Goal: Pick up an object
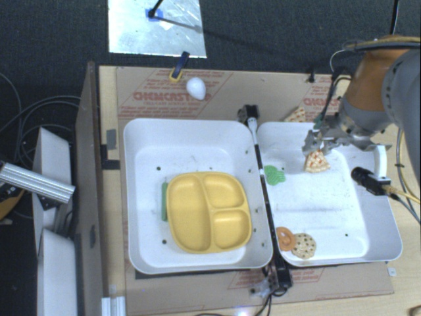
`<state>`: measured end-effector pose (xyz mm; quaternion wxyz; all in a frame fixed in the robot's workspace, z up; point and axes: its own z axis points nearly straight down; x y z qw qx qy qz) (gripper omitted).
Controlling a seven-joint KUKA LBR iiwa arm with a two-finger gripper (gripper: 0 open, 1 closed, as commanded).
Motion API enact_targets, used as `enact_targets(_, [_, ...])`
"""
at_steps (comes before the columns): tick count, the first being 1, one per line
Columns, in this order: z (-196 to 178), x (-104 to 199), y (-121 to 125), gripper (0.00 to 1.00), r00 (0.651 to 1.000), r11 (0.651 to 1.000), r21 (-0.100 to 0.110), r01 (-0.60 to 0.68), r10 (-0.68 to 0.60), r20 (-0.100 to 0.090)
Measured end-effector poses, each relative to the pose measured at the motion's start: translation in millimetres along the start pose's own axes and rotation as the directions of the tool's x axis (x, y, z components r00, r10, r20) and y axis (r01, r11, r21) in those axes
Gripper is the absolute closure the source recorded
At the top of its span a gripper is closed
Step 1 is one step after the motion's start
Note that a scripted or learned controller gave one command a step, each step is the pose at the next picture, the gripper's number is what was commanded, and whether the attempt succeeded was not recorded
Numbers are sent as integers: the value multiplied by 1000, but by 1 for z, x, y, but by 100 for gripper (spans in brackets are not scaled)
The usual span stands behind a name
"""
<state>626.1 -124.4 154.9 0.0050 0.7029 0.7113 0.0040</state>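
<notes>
Dark carpet surrounded a cardboard-topped bench (pixel 197 91) that carried two shallow white bins side by side, with a small white egg-shaped thing (pixel 196 87) lying on the cardboard behind them. Within the left bin (pixel 141 150) sat a yellow divided tray (pixel 208 211) of three compartments, covering most of a green strip (pixel 164 201) along its left edge. Over in the right bin (pixel 348 209) lay a green leafy toy (pixel 272 174) near the dividing wall, and an orange ring (pixel 285 237) touching a speckled cookie (pixel 304 245) at the front edge. A pizza slice (pixel 317 162) (triangular, pale crust, red dots) lay toward the rear, directly under the gripper (pixel 316 143), which touched its top; whether the piece was truly clamped could not be judged.
</notes>
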Motion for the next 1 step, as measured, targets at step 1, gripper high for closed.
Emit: enact_targets(1, [-50,71,-31,100,1000,1000,8,-1,1,-4])
